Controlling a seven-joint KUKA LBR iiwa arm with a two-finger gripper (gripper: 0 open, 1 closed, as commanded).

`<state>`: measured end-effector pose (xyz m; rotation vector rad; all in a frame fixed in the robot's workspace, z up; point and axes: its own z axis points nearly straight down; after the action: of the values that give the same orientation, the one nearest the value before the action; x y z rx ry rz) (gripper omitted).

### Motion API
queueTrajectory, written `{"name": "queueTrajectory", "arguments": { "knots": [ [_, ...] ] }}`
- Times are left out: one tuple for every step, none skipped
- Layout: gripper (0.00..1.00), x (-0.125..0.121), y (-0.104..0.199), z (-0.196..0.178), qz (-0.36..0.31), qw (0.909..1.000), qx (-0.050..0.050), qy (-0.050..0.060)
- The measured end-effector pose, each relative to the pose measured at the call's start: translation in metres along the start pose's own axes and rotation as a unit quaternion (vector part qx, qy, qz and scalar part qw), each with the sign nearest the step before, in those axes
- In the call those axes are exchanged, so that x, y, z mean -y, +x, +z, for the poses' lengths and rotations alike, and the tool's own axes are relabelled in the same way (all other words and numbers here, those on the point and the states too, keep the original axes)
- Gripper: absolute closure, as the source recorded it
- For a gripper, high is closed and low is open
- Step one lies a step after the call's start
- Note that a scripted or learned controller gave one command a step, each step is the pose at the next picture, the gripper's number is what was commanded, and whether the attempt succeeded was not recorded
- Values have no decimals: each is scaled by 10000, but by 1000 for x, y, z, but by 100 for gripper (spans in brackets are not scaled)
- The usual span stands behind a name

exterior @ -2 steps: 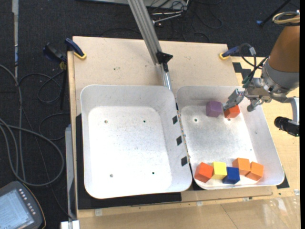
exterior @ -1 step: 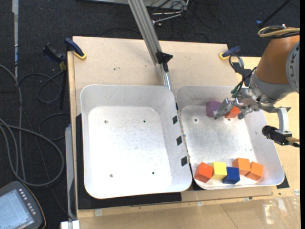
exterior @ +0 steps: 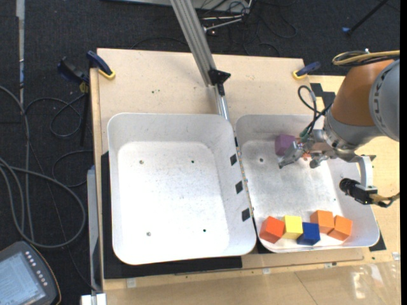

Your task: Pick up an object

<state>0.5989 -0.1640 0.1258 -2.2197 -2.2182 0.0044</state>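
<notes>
Two white bins sat side by side on the desk in the single slanted overhead view. The left bin showed a speckled floor. The right bin carried six blocks in all.

Five of them were bunched along its near edge: three orange blocks, a yellow block and a blue block. The blue one overlapped the blocks behind it, so part of the middle orange one was hidden. The two orange blocks at the right touched each other, and their shared edge was hard to make out.

The sixth, a purple block, lay apart from the rest toward the far part of the right bin. The tool was just beside it, on its right. Whether the fingers were around the purple block or merely next to it could not be told, nor how wide they stood; cables and wrist hardware cluttered that spot. The arm was cut off at the right edge.

One metal pole slanted across the desk's far side, its top cut off. Two clamps held the far corners.
</notes>
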Motion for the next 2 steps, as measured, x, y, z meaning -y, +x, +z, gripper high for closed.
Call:
{"name": "queueTrajectory", "arguments": {
  "knots": [
    [100,-2,-1,-14,1,10000,7,-36],
    [100,-2,-10,-63,0,10000,15,-54]
  ]
}}
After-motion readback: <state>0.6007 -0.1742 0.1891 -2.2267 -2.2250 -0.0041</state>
